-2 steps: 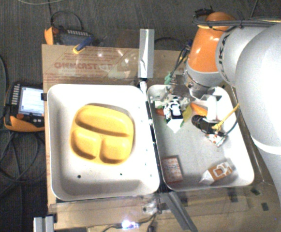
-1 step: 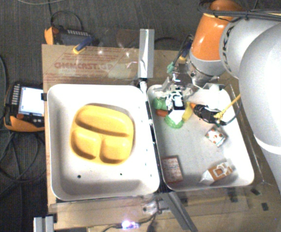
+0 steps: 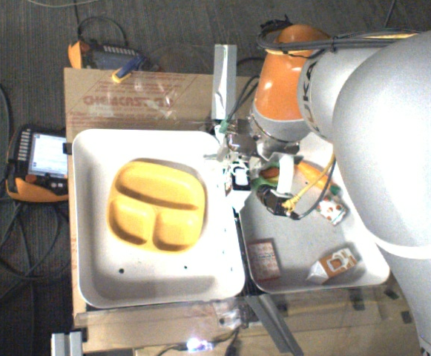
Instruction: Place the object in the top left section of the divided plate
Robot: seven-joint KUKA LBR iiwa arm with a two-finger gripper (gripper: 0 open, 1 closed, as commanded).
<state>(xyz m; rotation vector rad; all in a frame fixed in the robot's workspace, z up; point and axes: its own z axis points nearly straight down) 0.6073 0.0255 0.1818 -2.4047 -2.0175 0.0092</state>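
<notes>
The end effector (image 3: 239, 170) hovers over the right bin (image 3: 363, 277); its grip state I cannot tell; secure an object, then carry toward nine o'clock, to the yellow divided plate (image 3: 158, 205).

The arm (image 3: 378, 124) hides most of the right bin (image 3: 311, 273), including its far edge and right corners. The gripper (image 3: 263, 173) is lost among cables, its fingertips indistinguishable.
</notes>
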